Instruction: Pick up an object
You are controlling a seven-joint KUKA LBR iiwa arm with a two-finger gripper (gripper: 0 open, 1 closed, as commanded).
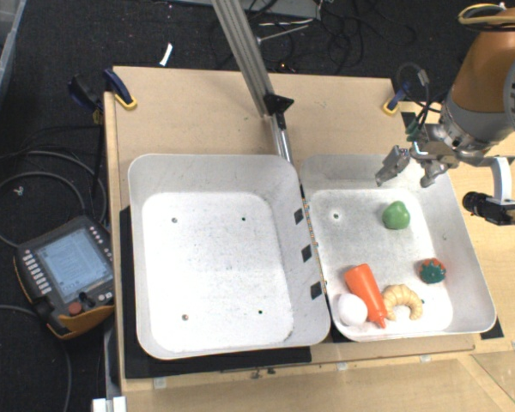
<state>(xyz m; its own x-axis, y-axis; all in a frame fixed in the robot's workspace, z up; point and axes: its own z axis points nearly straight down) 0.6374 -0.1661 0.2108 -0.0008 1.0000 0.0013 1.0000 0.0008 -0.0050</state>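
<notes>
Arm: reaches in from 3 o'clock, wrist bent down over the right bin's (463,230) far rim. End effector (410,170): fingers spread, holding nothing. Green ball (396,215): in the right bin, at 6 o'clock from the end effector. Carrot (366,292), white egg (352,310), croissant (402,300), strawberry (432,270): along the near wall. No legible writing.

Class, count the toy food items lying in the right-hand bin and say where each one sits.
5. Green item mid-bin; small red-and-green item near the right wall; carrot, white egg-like item and croissant clustered along the front. None appear hidden.
</notes>
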